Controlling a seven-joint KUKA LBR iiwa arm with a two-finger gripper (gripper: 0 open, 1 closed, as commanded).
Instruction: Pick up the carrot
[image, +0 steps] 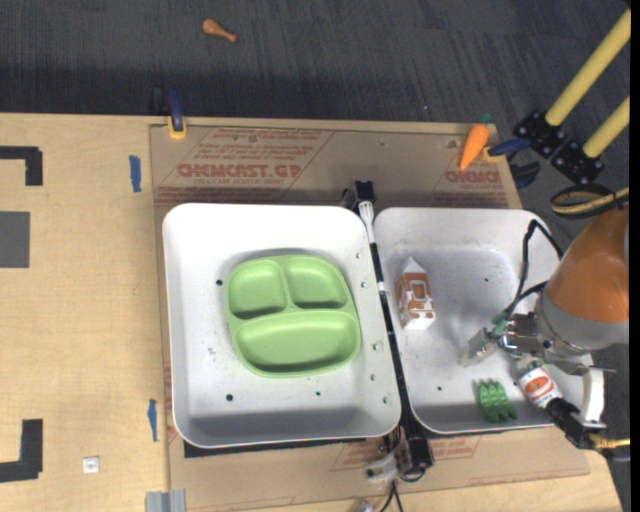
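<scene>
Tool (487, 340) of mine hangs low in the right bin (455, 235), its grip impossible to read, while the carrot (474, 145) lies on the surface beyond that bin's far rim, so a reach outward seems needed.

Robotics laboratory workcell. A cardboard-covered bench (80, 330) marked with black tape carries two white bins (200, 240), held by clamps (176, 112); cables (590, 200) and a yellow-legged stand (590, 70) lie over dark carpet (350, 50).
</scene>
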